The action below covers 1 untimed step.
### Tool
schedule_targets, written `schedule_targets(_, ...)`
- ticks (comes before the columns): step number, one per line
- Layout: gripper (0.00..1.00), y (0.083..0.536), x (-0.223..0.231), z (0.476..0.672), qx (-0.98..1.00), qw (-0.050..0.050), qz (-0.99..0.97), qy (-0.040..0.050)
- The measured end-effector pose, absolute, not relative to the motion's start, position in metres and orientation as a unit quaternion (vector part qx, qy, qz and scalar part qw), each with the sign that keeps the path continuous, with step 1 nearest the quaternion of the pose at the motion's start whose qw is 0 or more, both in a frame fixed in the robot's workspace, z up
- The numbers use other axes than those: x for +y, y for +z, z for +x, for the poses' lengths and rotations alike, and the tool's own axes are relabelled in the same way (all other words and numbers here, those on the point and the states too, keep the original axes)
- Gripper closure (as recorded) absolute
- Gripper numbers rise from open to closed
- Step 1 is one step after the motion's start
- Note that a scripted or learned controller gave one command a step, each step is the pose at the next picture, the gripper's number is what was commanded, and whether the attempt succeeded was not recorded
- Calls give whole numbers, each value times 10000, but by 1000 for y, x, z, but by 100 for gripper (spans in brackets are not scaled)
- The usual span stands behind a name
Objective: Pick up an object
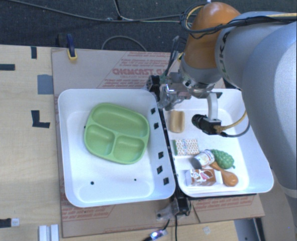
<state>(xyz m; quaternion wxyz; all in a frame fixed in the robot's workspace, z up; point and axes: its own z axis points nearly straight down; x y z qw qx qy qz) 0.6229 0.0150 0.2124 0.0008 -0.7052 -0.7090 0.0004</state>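
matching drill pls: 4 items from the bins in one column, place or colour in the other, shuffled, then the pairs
Items
1. green divided plate
2. tan block
3. carrot toy
4. end effector

Descriptions
A. orange body with a green leafy top, near front of right bin
B. lies alone in the left bin
C. above the divider between the bins, at their far end
D. pale brown, in the right bin next to the divider, just in front of the end effector

Pairs: 1-B, 2-D, 3-A, 4-C
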Motion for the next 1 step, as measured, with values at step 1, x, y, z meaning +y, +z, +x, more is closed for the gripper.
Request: schedule_targets(1, 100, 224, 63, 629, -7094, 8, -7048, -4)
